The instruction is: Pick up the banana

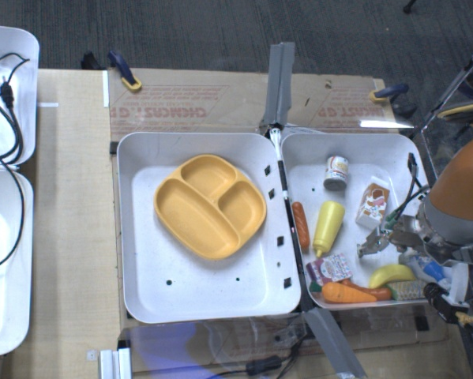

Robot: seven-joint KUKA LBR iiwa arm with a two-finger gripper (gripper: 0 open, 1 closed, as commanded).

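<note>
Two bins sit on my desk; in the right bin [299, 144] the pincer [376, 243] hangs, and I cannot tell its state. The banana [391, 275] lies just below it, beside the carrot [348, 293].

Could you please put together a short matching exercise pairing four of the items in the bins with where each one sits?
Things:
1. banana
2. yellow divided plate
3. small can
4. carrot

Places:
A. in the left bin, near its middle
B. at the near edge of the right bin, lying on its side
C. towards the far end of the right bin
D. in the right bin, just above the carrot and close below the gripper

Pairs: 1-D, 2-A, 3-C, 4-B
</note>
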